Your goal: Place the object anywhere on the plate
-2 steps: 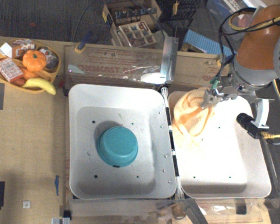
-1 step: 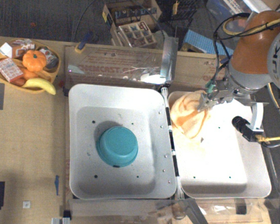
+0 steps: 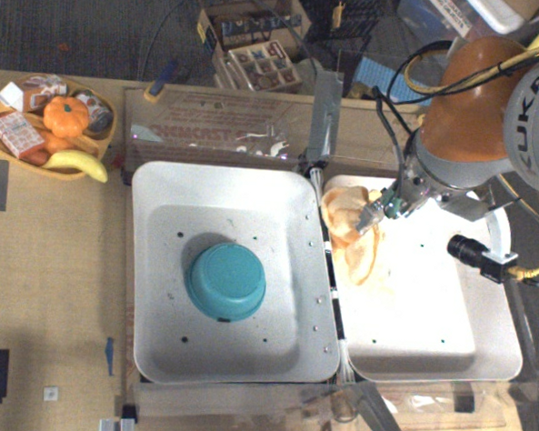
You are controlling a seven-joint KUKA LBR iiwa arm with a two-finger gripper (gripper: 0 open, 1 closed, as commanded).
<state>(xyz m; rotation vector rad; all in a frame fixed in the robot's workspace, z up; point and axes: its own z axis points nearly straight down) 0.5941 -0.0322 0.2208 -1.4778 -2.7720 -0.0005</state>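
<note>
Bench setup, seen from the gripper's (image 3: 376, 217) spot

The wooden bench (image 3: 47, 278) carries two white bins side by side. The right bin (image 3: 425, 347) sits right under the tool, the left bin (image 3: 161, 203) just beside it on the far side. Way past that, at the bench's far corner, there's a basket of toy food (image 3: 47, 133).

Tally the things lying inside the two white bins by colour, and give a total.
Teal: 1, the upturned bowl in the left bin.
Pale orange: 1, the limp cloth-like thing in the right bin, by the gripper.
Total: 2
</note>
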